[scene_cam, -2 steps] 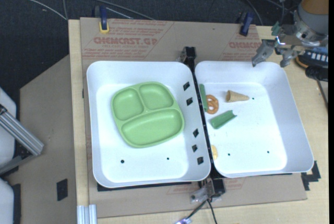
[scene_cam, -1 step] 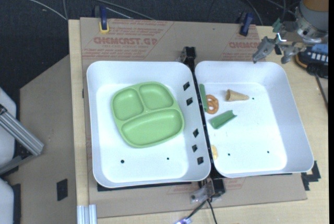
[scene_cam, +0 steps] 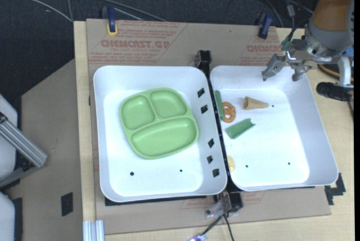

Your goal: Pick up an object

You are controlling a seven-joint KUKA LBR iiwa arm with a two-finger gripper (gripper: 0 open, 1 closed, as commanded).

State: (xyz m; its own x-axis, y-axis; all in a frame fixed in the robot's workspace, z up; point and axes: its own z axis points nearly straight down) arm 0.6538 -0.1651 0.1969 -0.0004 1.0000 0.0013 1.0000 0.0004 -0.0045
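In the right bin [scene_cam: 304, 139] lie a tan cone-shaped piece [scene_cam: 255, 103], a brown pretzel [scene_cam: 228, 112] and a green pod-shaped piece [scene_cam: 240, 128]. A thin green stick [scene_cam: 218, 104] rests along the bin's left wall, and a small yellow piece [scene_cam: 231, 164] sits near its front left corner. My gripper [scene_cam: 284, 71] hangs above the bin's back edge, up and to the right of the cone. Its two fingers are spread open with nothing between them.
The left bin [scene_cam: 112, 172] holds a green divided plate [scene_cam: 159, 122]. Black clips run along the seam between the two bins. Blue clamps [scene_cam: 112, 19] hold the cardboard base at the back. Cables lie on the dark floor behind.
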